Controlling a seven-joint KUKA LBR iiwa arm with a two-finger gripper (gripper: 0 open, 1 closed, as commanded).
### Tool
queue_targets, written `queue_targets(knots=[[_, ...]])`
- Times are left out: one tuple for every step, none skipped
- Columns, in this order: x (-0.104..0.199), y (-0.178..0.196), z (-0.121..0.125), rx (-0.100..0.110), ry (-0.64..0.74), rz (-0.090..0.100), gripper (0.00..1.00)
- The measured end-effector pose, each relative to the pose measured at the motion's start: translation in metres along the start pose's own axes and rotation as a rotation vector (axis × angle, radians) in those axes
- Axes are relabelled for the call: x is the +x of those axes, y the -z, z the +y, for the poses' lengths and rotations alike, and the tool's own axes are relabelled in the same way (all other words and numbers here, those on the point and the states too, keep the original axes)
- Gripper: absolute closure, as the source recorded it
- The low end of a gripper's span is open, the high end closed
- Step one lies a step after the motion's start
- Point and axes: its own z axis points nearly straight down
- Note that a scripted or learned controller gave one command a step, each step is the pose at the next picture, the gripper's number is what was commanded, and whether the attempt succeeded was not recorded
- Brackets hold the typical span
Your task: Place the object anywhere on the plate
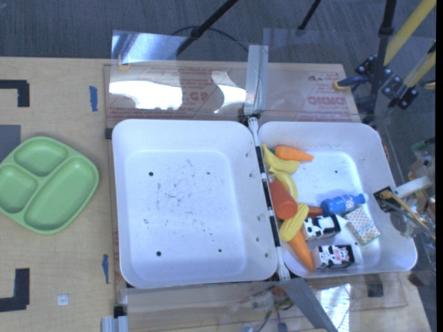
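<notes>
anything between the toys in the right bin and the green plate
Yes. The toys lie along the left wall of the right bin. The whole left bin sits between them and the plate, which rests on the bench left of both bins. Its raised rims would have to be cleared.

Lighting was bright and even. Strong glare lay on the clear panel (pixel 173 81) at 12 o'clock. Shadows were faint; detail was soft toward 3 o'clock.
</notes>
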Motion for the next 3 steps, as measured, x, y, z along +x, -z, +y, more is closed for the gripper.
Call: queue_targets(knots=[[0.000,-0.006,-0.002,0.003,0.002,-0.002,1.00],[0.019,0.011,-0.013,-0.006,0.042,-0.001,1.00],[0.000,-0.011,-0.001,0.006,0.000,-0.001,1.00]])
